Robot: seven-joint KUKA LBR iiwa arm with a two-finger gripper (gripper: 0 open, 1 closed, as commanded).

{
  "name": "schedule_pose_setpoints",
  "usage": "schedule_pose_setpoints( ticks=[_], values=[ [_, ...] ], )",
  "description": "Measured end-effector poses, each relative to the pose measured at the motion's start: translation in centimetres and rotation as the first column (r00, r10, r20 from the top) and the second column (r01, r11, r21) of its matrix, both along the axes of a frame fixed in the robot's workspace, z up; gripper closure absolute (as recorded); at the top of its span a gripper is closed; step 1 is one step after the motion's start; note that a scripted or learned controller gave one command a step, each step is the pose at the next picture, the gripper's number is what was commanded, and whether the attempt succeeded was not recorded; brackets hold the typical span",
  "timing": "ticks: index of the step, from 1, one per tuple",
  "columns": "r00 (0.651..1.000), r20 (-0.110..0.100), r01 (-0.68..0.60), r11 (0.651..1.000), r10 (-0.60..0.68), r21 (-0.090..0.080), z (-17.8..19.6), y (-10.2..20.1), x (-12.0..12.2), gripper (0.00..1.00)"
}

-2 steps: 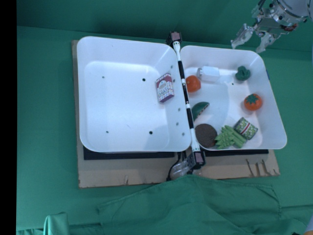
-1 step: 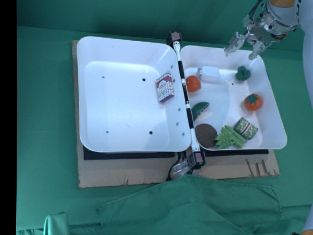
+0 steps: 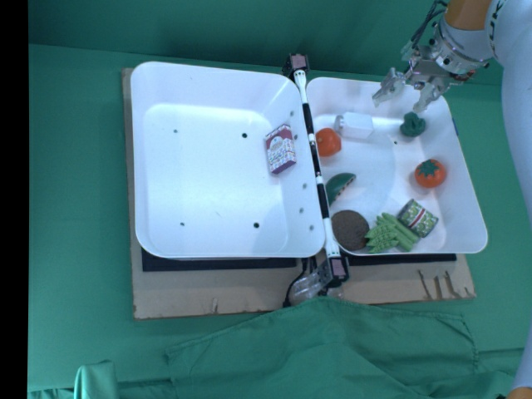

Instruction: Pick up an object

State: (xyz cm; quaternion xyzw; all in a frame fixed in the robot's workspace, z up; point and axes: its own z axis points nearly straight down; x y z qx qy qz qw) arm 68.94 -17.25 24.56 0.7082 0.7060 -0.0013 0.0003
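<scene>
We see two shallow white bins side by side on a green bench. The left bin [image 3: 166, 106] is the bigger one to our eyes. It has just one thing in it, a small dark red carton [image 3: 280, 149] lying near its right wall.

The right bin [image 3: 470, 231] holds many little toys. Near the front sit a round brown cookie [image 3: 350, 229], a green leafy bunch [image 3: 391, 233] just beside it, and a small green and red can [image 3: 417, 218] touching the bunch on the other side. In the middle lies a dark green watermelon slice [image 3: 339, 187]. By the right wall sits an orange-red tomato [image 3: 430, 173] with a green top. Near the back are a white box [image 3: 356, 125] and an orange ball [image 3: 328, 142], maybe a fruit, but it is too small for us to be sure. A small dark green toy [image 3: 412, 125] sits at the back too.

The gripper [image 3: 409, 90] hangs over the back of the right bin, just above that small green toy. Its two fingers are spread apart and there is nothing between them. The grey arm [image 3: 482, 11] with its orange band comes in from the top right.
</scene>
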Motion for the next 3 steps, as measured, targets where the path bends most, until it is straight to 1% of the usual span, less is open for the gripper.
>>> schedule_pose_setpoints(
  ticks=[1, 2, 3],
  values=[
    [1.000, -0.001, -0.002, 1.000, 0.002, 0.000, -5.4, 0.6, 0.7, 0.00],
    [1.000, 0.000, -0.002, 1.000, 0.002, 0.001, -6.1, 0.4, 0.8, 0.00],
    [1.000, 0.001, -0.006, 1.000, 0.006, 0.010, -4.7, 1.0, 1.0, 1.00]
  ],
)
